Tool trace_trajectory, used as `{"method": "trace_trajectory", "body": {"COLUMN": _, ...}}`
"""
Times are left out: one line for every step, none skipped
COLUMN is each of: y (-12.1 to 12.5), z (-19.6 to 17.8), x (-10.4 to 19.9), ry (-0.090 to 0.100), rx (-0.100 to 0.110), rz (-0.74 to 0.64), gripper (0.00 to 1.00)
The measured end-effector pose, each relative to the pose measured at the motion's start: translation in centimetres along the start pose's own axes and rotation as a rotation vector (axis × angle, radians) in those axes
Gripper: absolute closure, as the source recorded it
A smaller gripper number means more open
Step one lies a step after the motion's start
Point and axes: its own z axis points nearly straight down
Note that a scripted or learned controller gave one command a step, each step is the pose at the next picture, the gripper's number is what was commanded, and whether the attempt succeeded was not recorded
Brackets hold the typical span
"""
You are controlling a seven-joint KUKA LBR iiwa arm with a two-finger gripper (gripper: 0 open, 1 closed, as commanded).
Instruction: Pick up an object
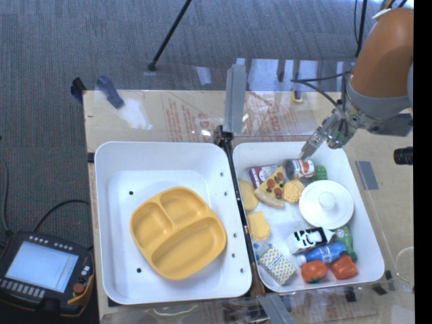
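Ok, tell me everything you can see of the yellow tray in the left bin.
The yellow tray is a smooth, matte piece that looks like plastic, roughly rectangular with rounded corners. It is divided into three compartments: two smaller ones at the far side and one large one nearer the camera. It lies flat on the floor of the left bin, turned at a slant to the bin's walls. Nothing lies in it or touches it.

A single fixed camera looks down on the tabletop (169, 117) at a slant from above its near edge, facing toward the grey carpet (81, 32) beyond. It stands far enough back to take in both white bins, the left bin (108, 160) and the right bin (368, 214), whole, with the arm (381, 59) entering from the frame's right.
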Motion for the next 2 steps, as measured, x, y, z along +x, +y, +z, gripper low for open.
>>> {"method": "trace_trajectory", "body": {"y": -3.6, "z": 10.9, "x": 0.4, "ry": 0.018, "rx": 0.005, "rz": -0.596, "gripper": 1.0}}
{"method": "trace_trajectory", "body": {"y": -1.4, "z": 17.2, "x": -3.4, "ry": 0.004, "rx": 0.001, "rz": -0.478, "gripper": 1.0}}
